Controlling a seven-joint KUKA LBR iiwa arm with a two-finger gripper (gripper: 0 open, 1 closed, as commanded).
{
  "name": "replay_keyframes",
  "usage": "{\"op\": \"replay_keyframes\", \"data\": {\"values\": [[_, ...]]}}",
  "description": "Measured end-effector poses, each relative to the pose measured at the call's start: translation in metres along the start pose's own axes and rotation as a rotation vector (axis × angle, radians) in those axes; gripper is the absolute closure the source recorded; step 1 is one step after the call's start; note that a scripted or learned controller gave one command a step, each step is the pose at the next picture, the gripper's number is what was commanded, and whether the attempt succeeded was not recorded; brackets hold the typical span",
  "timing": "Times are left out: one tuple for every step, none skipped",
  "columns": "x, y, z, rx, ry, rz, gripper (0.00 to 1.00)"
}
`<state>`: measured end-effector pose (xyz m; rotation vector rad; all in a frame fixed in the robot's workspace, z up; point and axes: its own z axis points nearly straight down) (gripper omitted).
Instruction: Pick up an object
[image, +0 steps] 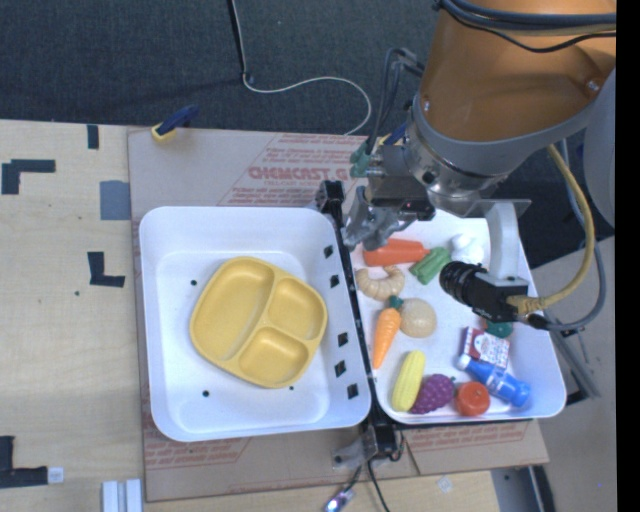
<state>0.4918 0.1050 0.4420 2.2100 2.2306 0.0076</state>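
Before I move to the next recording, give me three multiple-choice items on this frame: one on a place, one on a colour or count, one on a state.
1. Where does the yellow plate lie?
A. in the left bin
B. in the right bin
C. on the cardboard outside the bins

2. What colour is the corn cob beside the grapes?
A. red
B. yellow
C. blue

3. How is the carrot placed?
A. lying in the right bin
B. hanging from the arm
C. resting on the yellow plate

Answers:
1 A: the plate sits alone in the left bin.
2 B: the cob is yellow, next to the purple grapes.
3 A: the carrot lies flat among the toys in the right bin, below the gripper.
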Motion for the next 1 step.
{"op": "replay_keyframes", "data": {"values": [[0.0587, -0.0072, 0.0251, 0.010, -0.003, 0.001, 1.00]]}}
